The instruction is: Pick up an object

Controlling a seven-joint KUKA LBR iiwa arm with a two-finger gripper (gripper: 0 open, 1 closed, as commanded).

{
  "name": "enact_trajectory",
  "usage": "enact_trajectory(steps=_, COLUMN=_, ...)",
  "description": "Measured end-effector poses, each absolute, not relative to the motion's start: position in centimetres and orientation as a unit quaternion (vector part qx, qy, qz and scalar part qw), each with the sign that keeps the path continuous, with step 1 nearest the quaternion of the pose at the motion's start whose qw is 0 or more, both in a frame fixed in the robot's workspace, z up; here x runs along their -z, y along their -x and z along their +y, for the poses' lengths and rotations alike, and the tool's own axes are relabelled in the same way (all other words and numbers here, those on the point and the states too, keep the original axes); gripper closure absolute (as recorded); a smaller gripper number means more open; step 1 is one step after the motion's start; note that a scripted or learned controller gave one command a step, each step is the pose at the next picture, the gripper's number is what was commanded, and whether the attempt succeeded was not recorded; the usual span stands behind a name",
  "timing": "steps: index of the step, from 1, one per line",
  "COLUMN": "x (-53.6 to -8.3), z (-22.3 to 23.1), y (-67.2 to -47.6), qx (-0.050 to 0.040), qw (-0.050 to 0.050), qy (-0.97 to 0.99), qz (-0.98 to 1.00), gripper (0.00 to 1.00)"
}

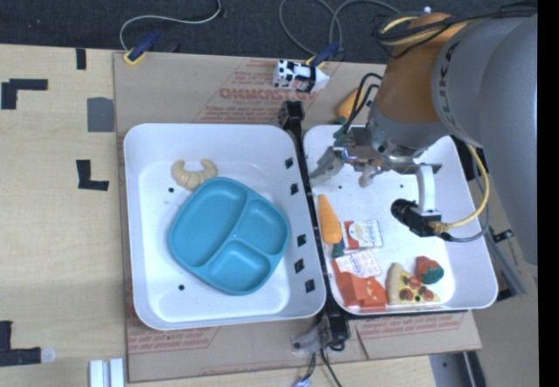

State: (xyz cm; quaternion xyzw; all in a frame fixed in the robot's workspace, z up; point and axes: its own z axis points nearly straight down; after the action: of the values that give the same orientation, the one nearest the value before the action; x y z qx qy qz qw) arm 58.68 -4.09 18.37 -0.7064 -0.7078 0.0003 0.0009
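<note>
You will find the gripper (342,162) low over the upper left part of the right bin (467,276), fingers spread apart and holding nothing. The carrot (328,219) lies just below it against the bin's left wall, long axis running up and down the view, narrow tip toward the gripper. The blue divided plate (229,235) and the croissant (194,171) sit in the left bin (144,289).
</note>
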Motion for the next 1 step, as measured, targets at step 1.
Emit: enact_trajectory(steps=1, x=-18.37, z=-4.09, y=-58.68, qx=-0.0003, qw=0.001, qy=0.706, qz=-0.708, gripper=0.00)
